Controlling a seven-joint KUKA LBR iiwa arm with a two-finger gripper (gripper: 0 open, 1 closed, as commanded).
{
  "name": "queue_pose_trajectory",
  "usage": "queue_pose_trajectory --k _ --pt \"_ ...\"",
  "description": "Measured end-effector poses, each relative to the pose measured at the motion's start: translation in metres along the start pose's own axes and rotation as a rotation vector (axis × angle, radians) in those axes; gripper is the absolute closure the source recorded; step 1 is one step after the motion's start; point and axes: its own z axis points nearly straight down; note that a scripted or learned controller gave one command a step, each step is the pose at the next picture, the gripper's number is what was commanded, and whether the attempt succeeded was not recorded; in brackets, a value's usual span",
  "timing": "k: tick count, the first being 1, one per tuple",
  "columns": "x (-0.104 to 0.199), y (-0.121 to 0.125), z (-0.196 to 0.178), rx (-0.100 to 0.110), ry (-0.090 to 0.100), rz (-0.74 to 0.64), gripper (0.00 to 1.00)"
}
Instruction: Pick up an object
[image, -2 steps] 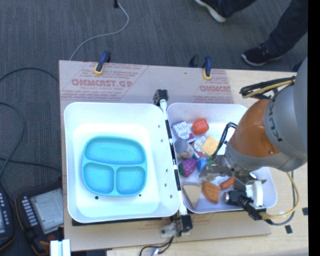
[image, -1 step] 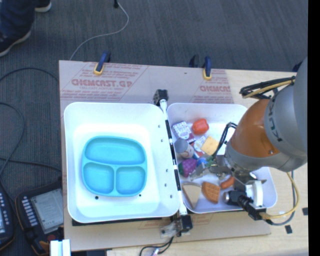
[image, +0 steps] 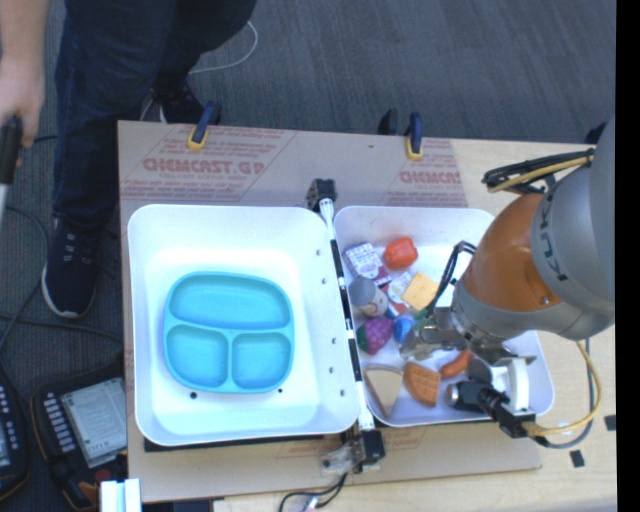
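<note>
Reaching in from the right, the arm (image: 535, 270) hangs low over the right bin (image: 520, 405), where the small toys (image: 400, 300) lie heaped within reach. Whether the tool (image: 425, 338) is apart or together I cannot tell. Left bin (image: 145, 300) holds a blue tray (image: 228, 330).

Red print on the brown board (image: 250, 150) under my two bins reads "CHEMCAST GP" near the counter's far left corner. The same red lettering repeats near the far right corner, too cropped and blurred to read surely.
</note>
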Motion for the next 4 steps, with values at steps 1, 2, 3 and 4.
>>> queue_pose_trajectory --k 1,2,3,4 --pt "0.000 0.000 0.000 0.000 0.000 0.000 0.00" --pt "0.002 -0.004 0.026 0.002 0.001 0.001 0.00" --pt "0.002 -0.002 0.016 -0.001 0.001 0.000 1.00" --pt "0.002 -0.002 0.016 0.000 0.001 0.000 0.00"
